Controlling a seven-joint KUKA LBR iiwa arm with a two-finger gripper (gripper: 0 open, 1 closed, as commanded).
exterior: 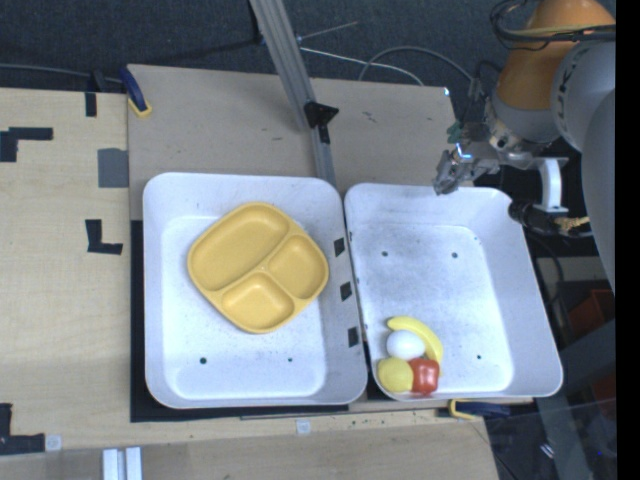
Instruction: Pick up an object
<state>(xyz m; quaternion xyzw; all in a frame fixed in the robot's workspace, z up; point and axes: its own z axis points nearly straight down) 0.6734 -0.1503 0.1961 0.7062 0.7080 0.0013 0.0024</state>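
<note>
When choosing a target, start at the near corner of the right bin [440, 268]: four small things packed together there. Banana [428, 332] curved over a white ball [404, 345]; yellow round fruit [393, 375] and red piece [427, 375] just below, all touching, hard against the near wall. Poor clearance on the wall side. Judged best entry: straight down from above, jaw line set across the banana's narrow width, coming in from the open floor side. Expect neighbours to be nudged; a grazing contact likely to roll the ball away.

Further back, in the left bin [170, 268]: yellow divided plate [258, 266], lying flat, turned at an angle, well apart from every wall. Easier to reach, harder to hold; only the raised rim offers a pinch. If chosen, take the rim at the edge nearest the right bin and close square to it.

Farthest: gripper [448, 180] hanging over the far rim of the right bin, on the grey arm [590, 88] reaching in across the counter [220, 118]. Opening too small and dark to read: cannot tell. Nothing seen in its grasp. Well apart from both candidates, so a long traverse toward the near corner first, then descent. Keep height during the traverse and clear the bin rim before lowering.
</note>
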